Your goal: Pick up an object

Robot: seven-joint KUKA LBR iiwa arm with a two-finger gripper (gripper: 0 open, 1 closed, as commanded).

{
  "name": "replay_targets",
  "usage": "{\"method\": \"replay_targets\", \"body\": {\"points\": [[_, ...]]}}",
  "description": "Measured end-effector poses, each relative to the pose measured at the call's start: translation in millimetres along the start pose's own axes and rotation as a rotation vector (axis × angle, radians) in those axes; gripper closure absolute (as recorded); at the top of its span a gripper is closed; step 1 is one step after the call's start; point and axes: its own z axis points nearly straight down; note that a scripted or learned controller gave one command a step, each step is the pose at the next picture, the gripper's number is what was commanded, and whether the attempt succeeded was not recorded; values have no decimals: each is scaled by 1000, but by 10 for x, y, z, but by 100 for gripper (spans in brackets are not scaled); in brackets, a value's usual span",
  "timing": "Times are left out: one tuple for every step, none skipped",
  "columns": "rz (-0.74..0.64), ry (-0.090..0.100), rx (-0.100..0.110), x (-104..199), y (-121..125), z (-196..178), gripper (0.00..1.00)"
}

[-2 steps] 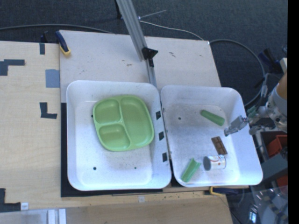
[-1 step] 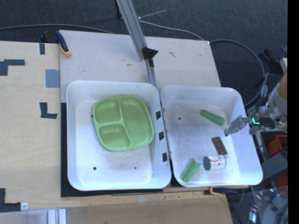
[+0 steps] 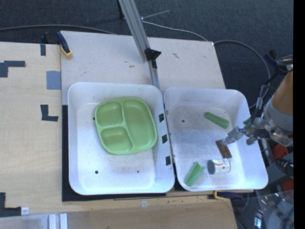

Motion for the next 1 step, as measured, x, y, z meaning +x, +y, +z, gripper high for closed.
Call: {"method": "replay_targets", "body": {"points": [[1,0,0,-34,13,447,0]]}}
